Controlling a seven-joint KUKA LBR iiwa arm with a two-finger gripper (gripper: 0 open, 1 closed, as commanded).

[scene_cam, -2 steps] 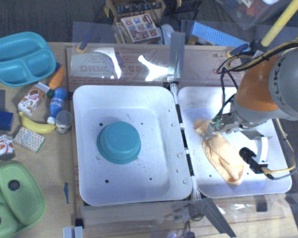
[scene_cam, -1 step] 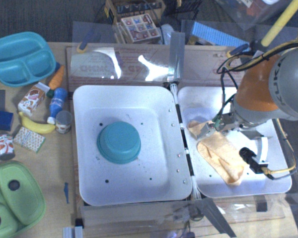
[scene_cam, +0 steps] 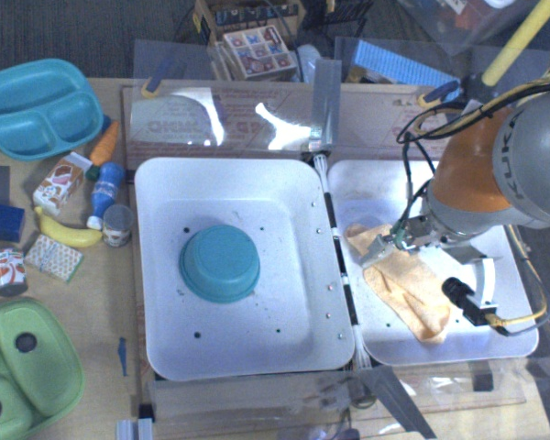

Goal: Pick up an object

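Camera view: the gripper point(scene_cam: 391, 243) is down on the tan cloth point(scene_cam: 405, 287) in the right bin point(scene_cam: 518, 342); jaw state cannot be told. Risk: limp fabric may slip free or drag along the smooth bin floor. Left of the cloth, a teal bowl point(scene_cam: 220, 262) sits in the left bin point(scene_cam: 156, 200). Clutter surrounds both.

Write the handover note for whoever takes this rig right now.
Tool: low in the right bin, at the upper left end of the tan cloth; its grip state cannot be read from above.
Things: the tan cloth lies crumpled on the right bin's floor; a teal bowl sits upside down in the left bin.
Done: nothing lifted yet.
Left: grasp an object, likely the cloth, and raise it clear.
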